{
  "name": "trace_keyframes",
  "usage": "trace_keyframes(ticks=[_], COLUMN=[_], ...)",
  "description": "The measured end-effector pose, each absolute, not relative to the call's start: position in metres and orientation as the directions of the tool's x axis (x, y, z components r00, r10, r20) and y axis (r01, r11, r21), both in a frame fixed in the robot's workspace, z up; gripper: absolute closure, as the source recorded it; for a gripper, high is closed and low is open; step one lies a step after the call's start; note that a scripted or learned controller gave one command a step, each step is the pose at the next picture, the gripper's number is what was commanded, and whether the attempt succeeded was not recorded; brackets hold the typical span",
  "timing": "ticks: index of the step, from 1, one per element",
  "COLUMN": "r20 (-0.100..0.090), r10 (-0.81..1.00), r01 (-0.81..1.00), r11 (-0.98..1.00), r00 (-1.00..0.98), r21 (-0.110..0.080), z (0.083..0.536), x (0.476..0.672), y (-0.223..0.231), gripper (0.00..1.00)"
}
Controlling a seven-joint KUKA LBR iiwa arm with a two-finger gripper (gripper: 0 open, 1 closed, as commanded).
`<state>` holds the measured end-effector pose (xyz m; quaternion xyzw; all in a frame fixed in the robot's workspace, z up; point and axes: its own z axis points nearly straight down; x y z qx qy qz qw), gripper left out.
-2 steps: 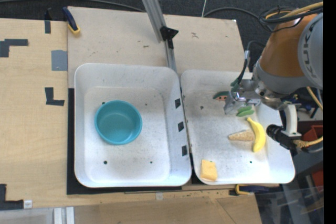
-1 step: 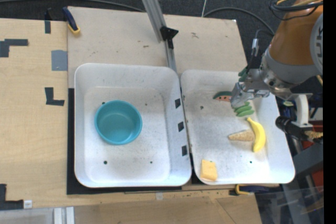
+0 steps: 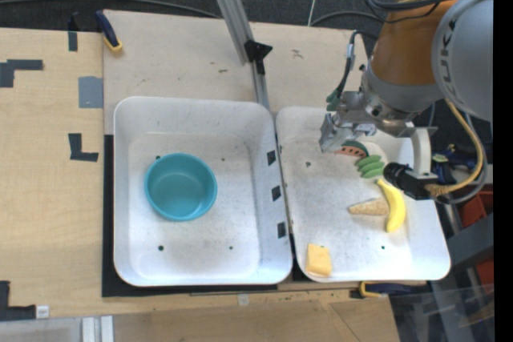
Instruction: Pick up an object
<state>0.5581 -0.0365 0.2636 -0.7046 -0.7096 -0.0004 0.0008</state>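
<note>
My gripper (image 3: 335,138) hangs over the back of the right bin (image 3: 337,196), just left of a watermelon slice (image 3: 353,149). Nothing shows between its fingers. A green pea pod (image 3: 370,166) lies next to the slice. Further front lie a yellow banana (image 3: 392,207) and a tan bread piece (image 3: 368,208). A yellow cheese block (image 3: 319,260) rests at the bin's front left corner. A teal bowl (image 3: 181,187) sits in the left bin (image 3: 192,248).
A slanted metal pole (image 3: 232,4) rises from the divider between the bins. Cables loop behind the arm at the back right. A blue and yellow clamp (image 3: 108,31) sits on the bench's back left.
</note>
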Motion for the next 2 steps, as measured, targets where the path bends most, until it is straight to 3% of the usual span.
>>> trace_keyframes(ticks=[2], r20=[0.0], r10=[1.0], r01=[1.0], r11=[0.006], r00=[-0.006], r21=[-0.003], z=[0.232], x=[0.585], y=[0.056], gripper=[1.0])
